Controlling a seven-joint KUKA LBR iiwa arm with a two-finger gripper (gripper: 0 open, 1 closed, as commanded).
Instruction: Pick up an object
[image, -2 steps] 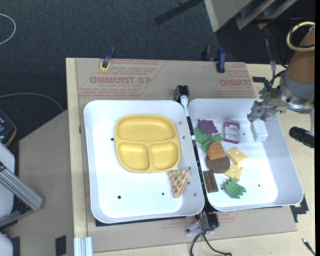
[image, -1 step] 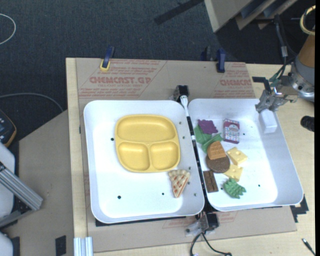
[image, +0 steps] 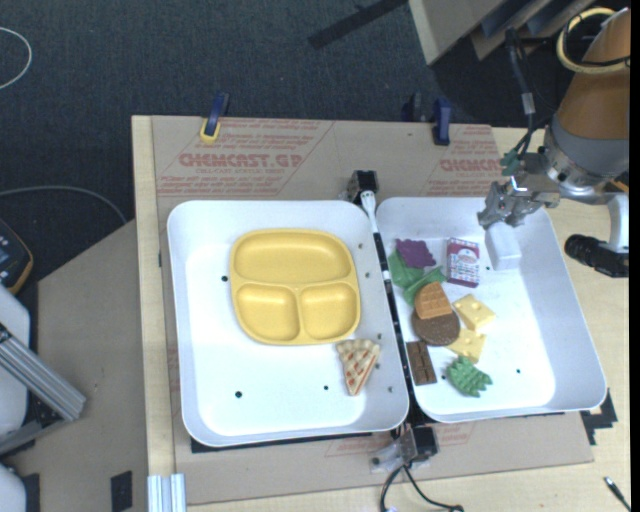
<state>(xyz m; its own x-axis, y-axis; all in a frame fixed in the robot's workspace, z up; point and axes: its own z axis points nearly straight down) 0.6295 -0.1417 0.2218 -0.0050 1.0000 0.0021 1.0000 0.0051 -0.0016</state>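
Note:
My gripper (image: 503, 220) hangs over the far part of the right bin (image: 560, 330), just up and right of a small red-and-white carton (image: 462, 262). Nothing shows in its grasp. Toy food lies in a cluster on that bin's left half: a purple piece (image: 415, 251), a green leaf (image: 404, 273), a slice of toast (image: 432, 298), a brown cookie (image: 437, 327), yellow cheese pieces (image: 474, 314), a chocolate bar (image: 421, 362) and a green sprig (image: 467, 379).
The left bin (image: 200, 350) holds a yellow divided plate (image: 295, 285) and a sandwich wedge (image: 358, 365) near its front right corner. Clamps (image: 211, 120) sit on the board's far edge. Bare bin floor lies right of the food cluster.

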